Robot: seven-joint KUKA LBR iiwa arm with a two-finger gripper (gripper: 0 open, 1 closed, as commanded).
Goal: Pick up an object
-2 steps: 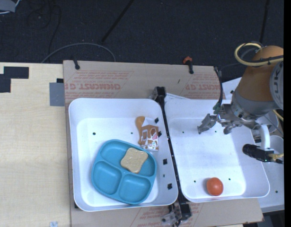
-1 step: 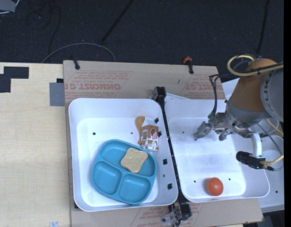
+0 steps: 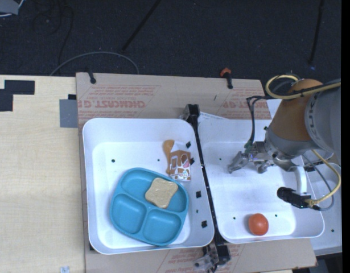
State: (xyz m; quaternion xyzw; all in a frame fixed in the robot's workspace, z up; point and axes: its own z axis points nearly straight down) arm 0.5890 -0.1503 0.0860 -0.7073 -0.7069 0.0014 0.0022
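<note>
**A:** Here we are over the tabletop (image 3: pixel 32 169), two white bins side by side. Where's the tool?

**B:** Down in the right bin (image 3: pixel 231 220), near its back wall. The tool (image 3: pixel 243 162) sits low over the white floor, with the grey arm (image 3: pixel 320 124) and its orange band (image 3: pixel 291 115) coming in from the right.

**A:** Fingers apart or together?

**B:** Apart, by the look of it: two metal tips splayed toward the left. It's small and a bit murky, so I can't say how wide. Nothing sits between them, just bare bin floor underneath.

**A:** Touching the floor?

**B:** Can't tell from this angle. Close to it, certainly.

**A:** And what's on offer for picking?

**B:** In the same bin, a red-orange ball (image 3: pixel 258 224) near the front wall, well apart from the tool. A black cylindrical part (image 3: pixel 292 197) hangs off the arm, right of the tool, between it and the ball.

**A:** The left bin?

**B:** The left bin (image 3: pixel 98 152) holds a blue divided plate (image 3: pixel 135 220) with a tan slice of toast (image 3: pixel 161 193) lying on its upper right section. Just behind the plate, against the divider side, a small brown-and-white carton (image 3: pixel 180 165), and a little orange-brown piece (image 3: pixel 168 148) touching its back corner.

**A:** All of that away from the tool?

**B:** Yes, across the black divider (image 3: pixel 198 169) between the bins.
</note>
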